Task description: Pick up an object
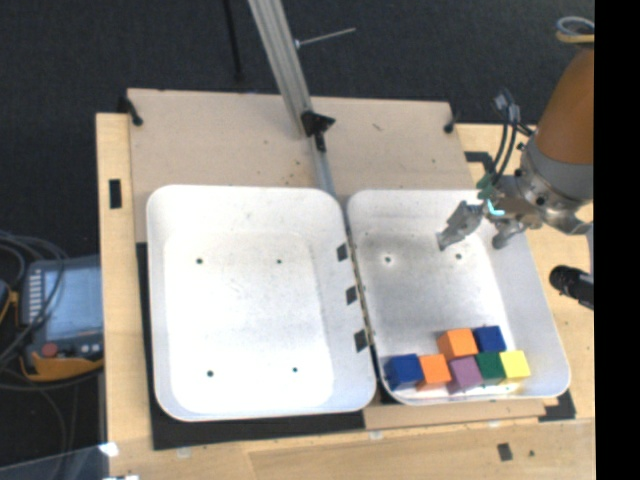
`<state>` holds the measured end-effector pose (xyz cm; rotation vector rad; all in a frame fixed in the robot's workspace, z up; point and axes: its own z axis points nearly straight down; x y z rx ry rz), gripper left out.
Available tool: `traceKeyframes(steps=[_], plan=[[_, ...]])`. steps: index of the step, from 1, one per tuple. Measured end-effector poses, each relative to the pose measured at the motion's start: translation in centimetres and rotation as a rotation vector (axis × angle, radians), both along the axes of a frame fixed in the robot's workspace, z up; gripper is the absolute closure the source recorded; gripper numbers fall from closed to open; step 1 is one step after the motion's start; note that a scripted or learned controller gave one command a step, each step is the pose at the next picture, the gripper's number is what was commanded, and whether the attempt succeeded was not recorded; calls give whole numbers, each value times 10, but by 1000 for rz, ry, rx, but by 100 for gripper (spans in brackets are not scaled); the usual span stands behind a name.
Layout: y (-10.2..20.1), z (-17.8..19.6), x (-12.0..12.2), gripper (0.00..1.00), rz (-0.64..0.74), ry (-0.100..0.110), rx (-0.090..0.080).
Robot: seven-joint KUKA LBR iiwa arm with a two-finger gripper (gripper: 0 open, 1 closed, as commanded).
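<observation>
Where right bin (520, 298) ends: seven blocks (462, 360).

Speckled matt white bins (250, 208), wooden bench (290, 118)

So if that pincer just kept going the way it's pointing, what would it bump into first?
Probably the bare floor of the right bin. The pincer points down and leftward over the bin's upper part, well away from the coloured blocks at the near edge. Depth is hard to judge from above.
</observation>
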<state>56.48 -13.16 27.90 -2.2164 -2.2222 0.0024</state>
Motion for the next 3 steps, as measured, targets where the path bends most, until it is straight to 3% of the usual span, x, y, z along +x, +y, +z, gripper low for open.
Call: traceKeyframes(steps=[1,3], plan=[[0,2,1,0,-1,-5,-1],[2,-102,-2,0,-6,1,-3]])
